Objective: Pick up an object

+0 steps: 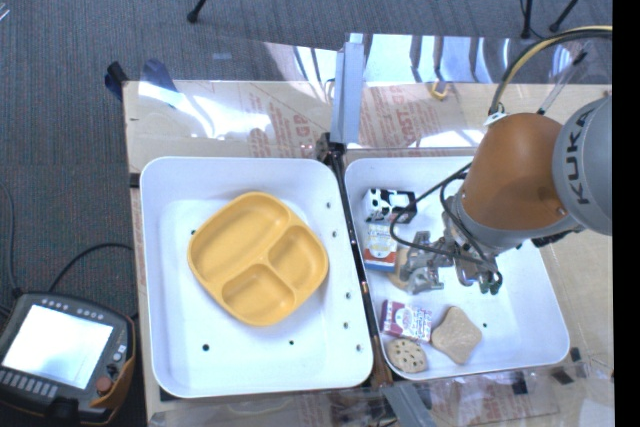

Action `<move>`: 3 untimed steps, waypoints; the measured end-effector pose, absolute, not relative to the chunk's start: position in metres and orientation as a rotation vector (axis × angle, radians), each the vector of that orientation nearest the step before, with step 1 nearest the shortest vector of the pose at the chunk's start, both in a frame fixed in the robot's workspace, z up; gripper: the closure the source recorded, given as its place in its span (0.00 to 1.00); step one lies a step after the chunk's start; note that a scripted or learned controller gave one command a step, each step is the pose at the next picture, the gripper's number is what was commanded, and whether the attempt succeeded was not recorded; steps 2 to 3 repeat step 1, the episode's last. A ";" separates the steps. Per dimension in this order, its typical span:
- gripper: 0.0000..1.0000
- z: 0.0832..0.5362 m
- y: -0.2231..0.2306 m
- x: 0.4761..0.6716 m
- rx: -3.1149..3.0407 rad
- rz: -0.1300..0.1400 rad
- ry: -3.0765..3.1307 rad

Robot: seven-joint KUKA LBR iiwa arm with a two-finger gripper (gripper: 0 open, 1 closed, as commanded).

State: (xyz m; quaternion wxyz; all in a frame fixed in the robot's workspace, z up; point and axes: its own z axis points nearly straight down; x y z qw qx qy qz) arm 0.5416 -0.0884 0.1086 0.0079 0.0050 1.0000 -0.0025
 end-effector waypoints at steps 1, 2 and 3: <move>1.00 0.188 -0.020 0.503 -0.613 0.002 3.078; 1.00 0.188 -0.020 0.503 -0.613 0.002 3.078; 1.00 0.188 -0.020 0.503 -0.613 0.002 3.078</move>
